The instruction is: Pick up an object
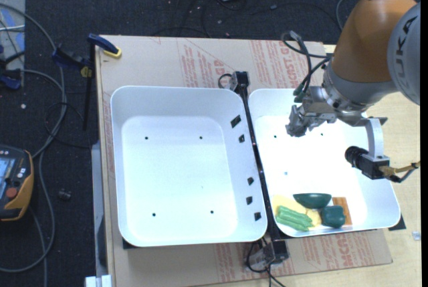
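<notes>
arm: orange band | grey wrist | black cables | dark metal gripper

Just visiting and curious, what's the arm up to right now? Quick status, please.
Gripper over the upper part of the right bin, holding nothing visible. Green toys piled at that bin's near edge, untouched. Nothing in the way.

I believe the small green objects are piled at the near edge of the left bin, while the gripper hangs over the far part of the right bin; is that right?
Not quite. The camera view shows the green objects lying at the near edge of the right bin, not the left bin. The rest stands: the gripper hangs over the far part of the right bin, apart from the objects.
</notes>
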